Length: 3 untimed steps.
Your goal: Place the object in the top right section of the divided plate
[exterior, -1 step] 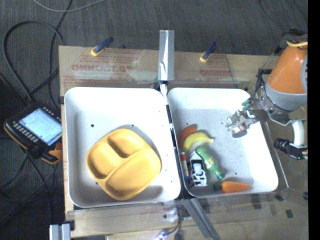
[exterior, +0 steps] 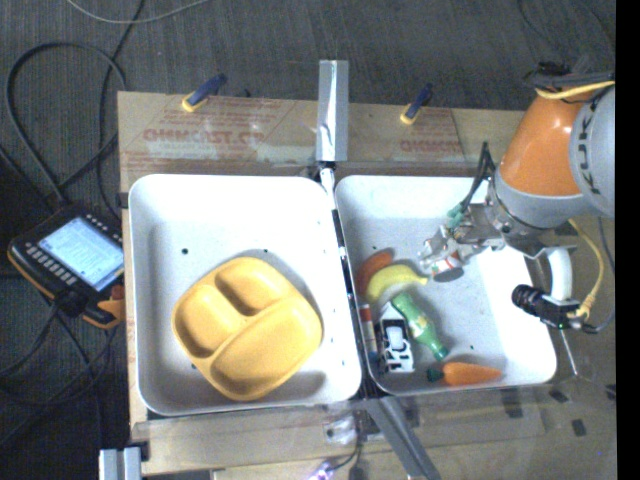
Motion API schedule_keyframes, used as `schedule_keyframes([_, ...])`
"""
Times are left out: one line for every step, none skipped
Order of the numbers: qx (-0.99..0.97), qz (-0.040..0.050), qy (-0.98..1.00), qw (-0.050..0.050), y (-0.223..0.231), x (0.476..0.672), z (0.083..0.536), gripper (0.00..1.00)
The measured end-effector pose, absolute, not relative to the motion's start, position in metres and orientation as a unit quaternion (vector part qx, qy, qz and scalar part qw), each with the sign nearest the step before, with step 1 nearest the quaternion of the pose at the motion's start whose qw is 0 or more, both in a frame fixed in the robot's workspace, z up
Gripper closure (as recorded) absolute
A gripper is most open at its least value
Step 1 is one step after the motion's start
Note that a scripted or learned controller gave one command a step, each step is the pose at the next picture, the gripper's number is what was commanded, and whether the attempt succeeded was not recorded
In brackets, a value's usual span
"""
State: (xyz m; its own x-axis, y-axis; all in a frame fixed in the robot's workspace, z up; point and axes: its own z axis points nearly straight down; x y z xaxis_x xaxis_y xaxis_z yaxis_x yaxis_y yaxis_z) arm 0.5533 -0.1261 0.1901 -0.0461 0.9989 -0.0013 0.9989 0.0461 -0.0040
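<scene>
One handheld control pendant (exterior: 72, 258) with a lit screen is noted on the floor at the far left, with cables trailing from it. Two blue-and-yellow clamps (exterior: 203, 92) are counted along the far edge of the bench, one toward each side.

Two white bins are counted. The left bin (exterior: 160, 208) holds one yellow divided plate (exterior: 248, 325), lying flat toward the bin's near side. Three sections are counted in it, two smaller ones on its far side and one larger on its near side. No object is seen in any section.

The right bin (exterior: 520, 353) holds the loose objects, grouped against its left wall and near edge: one red-orange piece (exterior: 375, 263), one yellow banana (exterior: 392, 280) touching it, one green bottle (exterior: 418, 328) just beside the banana, one black-and-white item (exterior: 395, 346), one marker-like stick (exterior: 368, 333) along the wall, and one orange carrot (exterior: 468, 373) by the near edge.

One gripper (exterior: 443, 258) is recorded over the right bin, just right of the banana's tip. Whether the fingers are spread or closed cannot be told, as they are blurred. Nothing can be confirmed between them.
</scene>
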Motion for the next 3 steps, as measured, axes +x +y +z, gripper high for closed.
schedule_keyframes([-0.718,0.0017,-0.696,0.002,-0.065,0.543,0.182,1.00])
schedule_keyframes([-0.717,0.0017,-0.697,0.002,-0.040,0.544,0.187,1.00])
schedule_keyframes([-0.707,0.0031,-0.707,0.001,-0.034,0.523,0.182,1.00])
